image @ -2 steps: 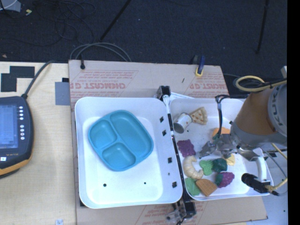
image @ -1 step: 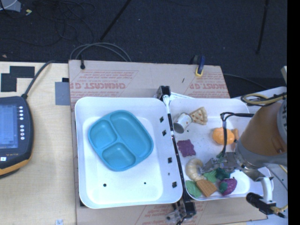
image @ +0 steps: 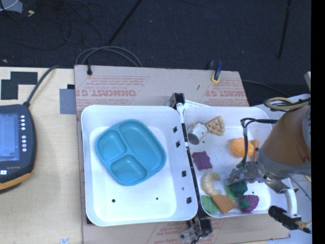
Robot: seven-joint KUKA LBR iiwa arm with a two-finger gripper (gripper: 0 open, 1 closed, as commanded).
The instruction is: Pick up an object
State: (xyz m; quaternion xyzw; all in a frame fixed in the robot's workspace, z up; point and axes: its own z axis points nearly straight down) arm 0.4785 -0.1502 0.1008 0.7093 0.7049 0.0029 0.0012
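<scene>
The gripper (image: 238,179) is lowered into the right bin (image: 264,117), directly over the green toy (image: 237,189); whether its jaws are spread cannot be told. The green toy lies just right of the orange wedge (image: 223,203), a reachable candidate.
</scene>
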